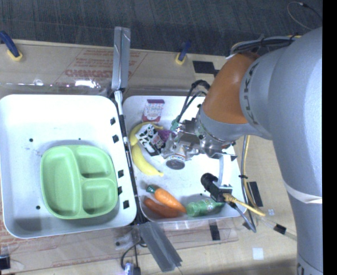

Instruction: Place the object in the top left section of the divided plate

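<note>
The pincer [177, 145] hangs low in the right bin [237, 153] over a small dark-and-white toy [148, 137] beside the banana [141, 156]; whether it grips anything I cannot tell. That toy (probably the object meant) looks light and rigid, best taken across its narrow sides. A carrot [167, 197] lies nearby. The green divided plate [79, 181] sits bare in the left bin [19, 125].

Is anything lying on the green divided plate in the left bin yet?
No. All the sections of the green divided plate show bare green, while the banana and carrot lie in the right bin.
</note>
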Controlling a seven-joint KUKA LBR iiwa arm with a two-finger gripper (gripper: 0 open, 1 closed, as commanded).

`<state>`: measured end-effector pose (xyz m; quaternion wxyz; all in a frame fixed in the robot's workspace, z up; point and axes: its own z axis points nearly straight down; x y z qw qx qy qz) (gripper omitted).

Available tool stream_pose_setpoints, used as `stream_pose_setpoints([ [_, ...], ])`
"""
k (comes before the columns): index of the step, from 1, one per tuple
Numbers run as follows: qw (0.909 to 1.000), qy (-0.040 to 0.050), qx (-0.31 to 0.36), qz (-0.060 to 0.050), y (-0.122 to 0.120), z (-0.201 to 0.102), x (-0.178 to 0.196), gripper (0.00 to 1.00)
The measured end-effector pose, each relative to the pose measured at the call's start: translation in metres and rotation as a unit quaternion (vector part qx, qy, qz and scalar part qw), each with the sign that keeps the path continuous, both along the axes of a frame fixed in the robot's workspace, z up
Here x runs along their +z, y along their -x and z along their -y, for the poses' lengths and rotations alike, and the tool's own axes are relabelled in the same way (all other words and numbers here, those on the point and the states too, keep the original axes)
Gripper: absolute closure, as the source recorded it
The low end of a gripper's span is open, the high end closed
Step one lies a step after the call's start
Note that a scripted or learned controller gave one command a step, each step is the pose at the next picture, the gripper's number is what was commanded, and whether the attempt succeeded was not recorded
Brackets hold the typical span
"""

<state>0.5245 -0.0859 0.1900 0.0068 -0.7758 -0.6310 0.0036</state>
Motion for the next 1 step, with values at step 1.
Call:
stream_pose_setpoints([
  [1, 0.9993, 0.001, 0.036, 0.002, -0.0004, -0.0743, 0.0001, 1.0],
])
